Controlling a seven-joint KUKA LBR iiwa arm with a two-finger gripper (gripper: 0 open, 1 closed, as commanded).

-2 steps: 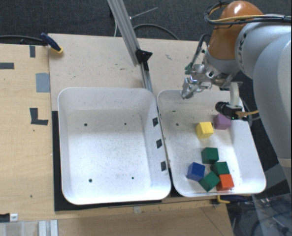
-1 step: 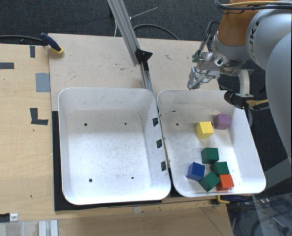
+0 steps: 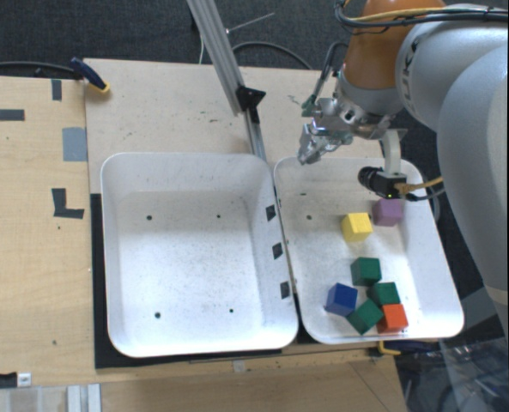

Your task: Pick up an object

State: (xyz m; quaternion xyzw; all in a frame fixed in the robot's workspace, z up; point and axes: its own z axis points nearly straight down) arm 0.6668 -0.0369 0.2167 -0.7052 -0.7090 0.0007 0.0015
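The gripper [image 3: 312, 153] hangs above the far-left corner of the right bin [image 3: 318, 316], well apart from every block. Whether it is released or clenched cannot be told; nothing is visible in it.

Candidate objects all lie in the right bin:
- yellow block [image 3: 356, 225] and purple block [image 3: 388, 211] toward the far right edge
- green blocks [image 3: 366, 270], blue block [image 3: 341, 299] and orange block [image 3: 394, 318] clustered at the near right corner

Assessment: no pick made; approach, descent, grasp and lift remain.

Hand [image 3: 312, 150] hovers over right bin's [image 3: 318, 316] far rim (blocks [image 3: 366, 294] lie nearer).
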